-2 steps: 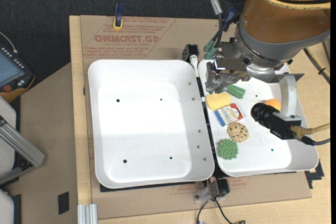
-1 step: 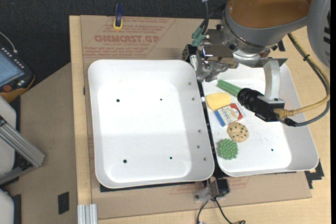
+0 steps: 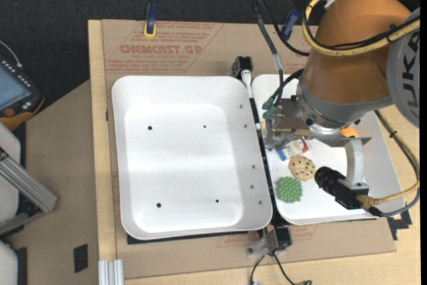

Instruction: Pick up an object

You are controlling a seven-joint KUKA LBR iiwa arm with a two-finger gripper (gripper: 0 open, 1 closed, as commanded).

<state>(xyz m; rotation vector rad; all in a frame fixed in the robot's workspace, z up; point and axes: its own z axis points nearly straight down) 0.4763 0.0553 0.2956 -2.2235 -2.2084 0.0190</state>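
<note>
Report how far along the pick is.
Done: the arm is over the right bin, with the gripper low near the bin's left wall. In hand: nothing is visibly lifted. The green nubby ball and the tan dotted disc lie on the bin floor close to the gripper. Left: take hold of one thing and raise it clear. This view confirms no grasp yet.

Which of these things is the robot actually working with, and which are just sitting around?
Part of the job:
- arm, reaching over the right bin
- green ball in that bin
- speckled tan disc beside the ball

Just lying about:
- left bin
- cardboard sheet under both bins
- blue clamp on its far edge
</note>
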